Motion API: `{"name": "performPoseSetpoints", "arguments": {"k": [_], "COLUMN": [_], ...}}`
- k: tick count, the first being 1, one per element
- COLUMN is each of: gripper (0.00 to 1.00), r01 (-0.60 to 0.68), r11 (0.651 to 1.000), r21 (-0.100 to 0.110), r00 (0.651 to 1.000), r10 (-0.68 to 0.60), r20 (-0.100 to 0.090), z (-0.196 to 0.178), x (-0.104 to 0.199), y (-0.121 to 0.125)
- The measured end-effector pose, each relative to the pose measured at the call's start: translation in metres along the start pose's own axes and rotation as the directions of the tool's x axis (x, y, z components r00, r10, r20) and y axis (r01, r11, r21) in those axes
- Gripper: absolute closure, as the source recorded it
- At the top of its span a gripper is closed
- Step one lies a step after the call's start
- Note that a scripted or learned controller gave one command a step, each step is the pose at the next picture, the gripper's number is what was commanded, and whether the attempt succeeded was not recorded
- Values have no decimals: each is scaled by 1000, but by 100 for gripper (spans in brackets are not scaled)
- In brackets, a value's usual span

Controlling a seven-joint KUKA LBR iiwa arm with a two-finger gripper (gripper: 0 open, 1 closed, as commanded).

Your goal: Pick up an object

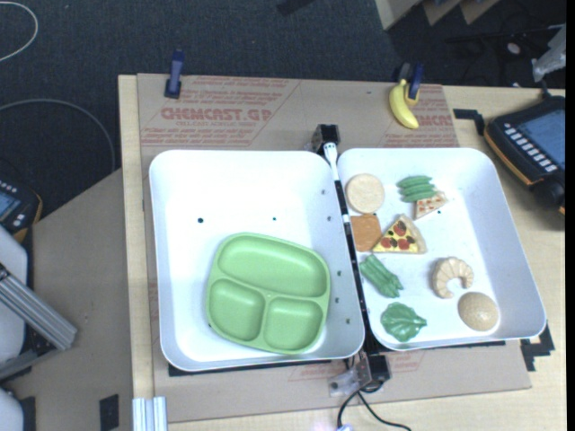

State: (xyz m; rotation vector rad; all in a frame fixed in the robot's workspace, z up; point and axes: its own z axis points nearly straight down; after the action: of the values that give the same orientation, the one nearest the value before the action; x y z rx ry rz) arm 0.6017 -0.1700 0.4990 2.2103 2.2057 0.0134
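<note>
Green divided plate [268, 291] sits in left bin [180, 187]. Right of the plate, right bin [503, 205] holds pizza slice [400, 238], croissant [451, 276], round cookie [365, 191]. Gripper state: cannot tell.

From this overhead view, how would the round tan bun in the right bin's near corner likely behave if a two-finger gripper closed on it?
The bun looks domed and smooth, so fingers may slip off it. It probably rolls if nudged. It sits near the right bin wall, which likely crowds one finger.

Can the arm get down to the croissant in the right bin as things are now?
Probably yes: the croissant lies uncovered in the right bin, apart from the pizza slice and bread roll, with nothing above it.
</note>
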Motion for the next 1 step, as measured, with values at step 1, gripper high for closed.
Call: {"name": "performPoseSetpoints", "arguments": {"k": [1], "gripper": [100], "r01": [3], "r11": [1000], "r21": [12], "r00": [1000], "r10": [-3], "r20": [-3], "z": [-1], "x": [2], "y": [1]}}
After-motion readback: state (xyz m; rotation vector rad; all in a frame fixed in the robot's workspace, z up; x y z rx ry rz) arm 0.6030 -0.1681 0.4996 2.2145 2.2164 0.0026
